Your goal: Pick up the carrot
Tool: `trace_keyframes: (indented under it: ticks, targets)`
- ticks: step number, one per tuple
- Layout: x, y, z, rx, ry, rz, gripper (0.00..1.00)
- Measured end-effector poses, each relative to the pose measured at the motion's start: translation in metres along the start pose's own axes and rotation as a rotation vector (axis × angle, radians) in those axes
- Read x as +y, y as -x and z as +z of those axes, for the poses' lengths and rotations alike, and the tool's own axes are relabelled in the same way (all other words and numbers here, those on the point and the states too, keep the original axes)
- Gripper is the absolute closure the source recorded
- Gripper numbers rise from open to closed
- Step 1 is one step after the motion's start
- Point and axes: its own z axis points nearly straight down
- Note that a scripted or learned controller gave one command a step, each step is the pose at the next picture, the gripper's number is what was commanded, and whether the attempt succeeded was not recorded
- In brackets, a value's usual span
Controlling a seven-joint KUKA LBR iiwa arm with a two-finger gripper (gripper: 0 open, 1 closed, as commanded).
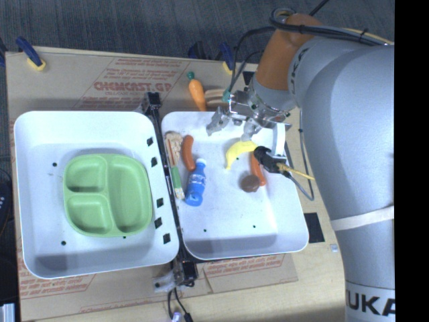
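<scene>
The carrot (196, 94), orange with a small green top, lies just behind the back rim of the right bin (221, 243), on the cardboard. My gripper (235, 124) hangs over the back part of the right bin, to the right of the carrot and a little nearer the camera. Its fingers (217, 122) are spread open with nothing between them. A yellow banana (237, 153) lies right below the gripper.
The right bin also holds a red sausage (188, 151), a blue bottle (196, 183), a bun (174, 143), a green stick (176, 180), a brown round piece (250, 184) and an orange piece (259, 168). A green divided plate (107, 193) sits in the left bin (33, 180).
</scene>
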Motion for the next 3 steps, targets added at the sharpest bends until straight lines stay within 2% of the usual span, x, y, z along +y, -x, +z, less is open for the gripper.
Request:
trace_keyframes:
  ticks: [1, 2, 3]
  targets:
    - [0.005, 0.03, 0.062, 0.0, -0.005, 0.153, 0.0]
    - [0.008, 0.056, 0.062, 0.001, -0.004, -0.315, 0.0]
    - [-0.008, 0.009, 0.029, 0.001, -0.004, -0.086, 0.0]
